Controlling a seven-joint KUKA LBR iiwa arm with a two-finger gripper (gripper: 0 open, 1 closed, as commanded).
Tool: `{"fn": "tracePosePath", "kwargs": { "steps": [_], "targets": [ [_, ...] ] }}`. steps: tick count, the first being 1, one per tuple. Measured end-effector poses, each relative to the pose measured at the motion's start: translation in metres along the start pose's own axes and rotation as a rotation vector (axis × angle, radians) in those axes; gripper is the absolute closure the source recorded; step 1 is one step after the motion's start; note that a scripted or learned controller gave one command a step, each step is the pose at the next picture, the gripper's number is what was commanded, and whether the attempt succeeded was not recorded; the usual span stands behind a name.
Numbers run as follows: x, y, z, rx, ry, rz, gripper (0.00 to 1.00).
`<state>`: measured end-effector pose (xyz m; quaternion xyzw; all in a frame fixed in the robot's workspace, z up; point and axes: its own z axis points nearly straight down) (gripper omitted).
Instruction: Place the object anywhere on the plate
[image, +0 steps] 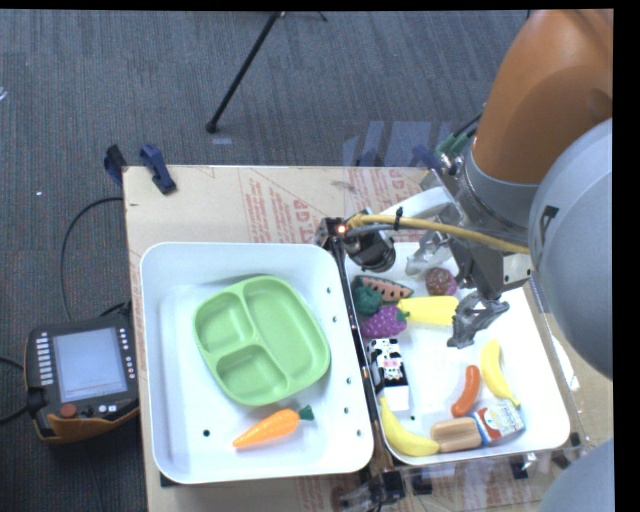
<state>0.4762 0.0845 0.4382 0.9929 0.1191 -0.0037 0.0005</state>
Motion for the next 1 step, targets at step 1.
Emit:
{"fn": "tracePosePath", "kwargs": {
  "steps": [1],
  "targets": [
    [-0.0092, 0.0387, 0.0399, 0.001, -0.003, 0.042, 0.0]
  ]
}}
